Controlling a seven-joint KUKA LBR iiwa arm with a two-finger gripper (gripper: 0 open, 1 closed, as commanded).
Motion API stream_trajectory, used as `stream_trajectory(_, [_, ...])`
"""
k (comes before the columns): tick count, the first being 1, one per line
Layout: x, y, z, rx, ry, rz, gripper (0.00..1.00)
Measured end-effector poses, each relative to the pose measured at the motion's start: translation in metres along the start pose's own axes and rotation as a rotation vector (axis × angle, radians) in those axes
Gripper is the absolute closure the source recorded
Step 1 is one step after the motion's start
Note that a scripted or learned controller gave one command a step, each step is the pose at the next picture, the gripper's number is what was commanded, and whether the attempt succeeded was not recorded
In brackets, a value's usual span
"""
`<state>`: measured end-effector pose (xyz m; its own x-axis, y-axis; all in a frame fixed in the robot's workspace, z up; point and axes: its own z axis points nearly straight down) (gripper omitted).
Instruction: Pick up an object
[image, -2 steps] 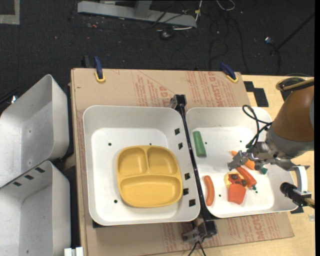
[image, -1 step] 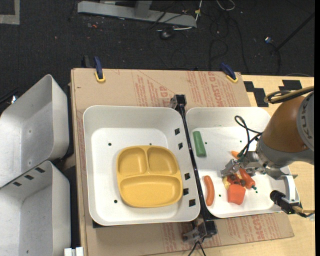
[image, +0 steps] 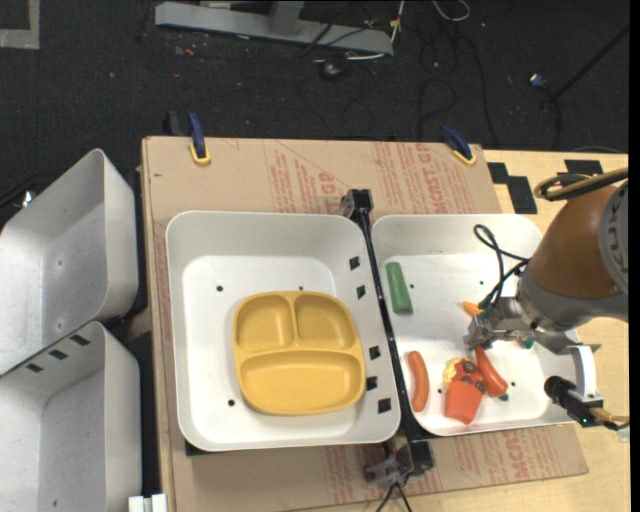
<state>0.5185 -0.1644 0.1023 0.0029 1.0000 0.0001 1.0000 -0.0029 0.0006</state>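
In the right bin (image: 440, 250), a green stick (image: 400, 287) lies near the left wall. A red sausage (image: 418, 381) rests toward the front. Beside it sits a cluster: an orange block (image: 462, 400), a red-orange carrot-like piece (image: 490, 376) and a bit of yellow (image: 452, 369). A small orange piece (image: 470, 308) lies just left of the wrist. My gripper (image: 486, 335) reaches in from the right and hangs low over the cluster's upper edge, close to the carrot-like piece. Its tip is dark and partly hidden by the wrist.
The left bin (image: 200, 250) holds a yellow divided plate (image: 298, 352). A black divider (image: 375, 300) runs between the bins. Two white tubs (image: 60, 250) stand off the bench at the left. Cables (image: 495, 262) trail from the wrist over the right bin.
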Motion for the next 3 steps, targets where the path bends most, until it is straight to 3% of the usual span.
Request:
stream_trajectory(2, [-0.013,0.012,-0.122,-0.007,-0.003,-0.005,1.00])
stream_trajectory(3, [-0.013,0.013,-0.166,-0.005,-0.003,-0.006,1.00])
